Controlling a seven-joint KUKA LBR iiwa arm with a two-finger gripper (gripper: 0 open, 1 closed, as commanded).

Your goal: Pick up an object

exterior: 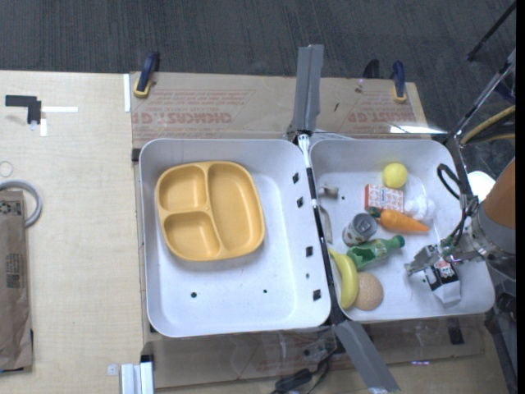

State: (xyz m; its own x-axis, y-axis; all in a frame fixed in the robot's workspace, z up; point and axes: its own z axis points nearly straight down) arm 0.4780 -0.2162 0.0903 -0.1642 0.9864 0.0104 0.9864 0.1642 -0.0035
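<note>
Hovering gripper [433, 266] low over right bin [410, 150], beside green bottle [376, 251]

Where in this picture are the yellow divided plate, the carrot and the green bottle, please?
yellow divided plate [211, 211]: camera view, on the ridge where its three compartments meet.
carrot [404, 222]: camera view, middle of its orange body.
green bottle [373, 253]: camera view, middle of its body, lying on its side.
</note>
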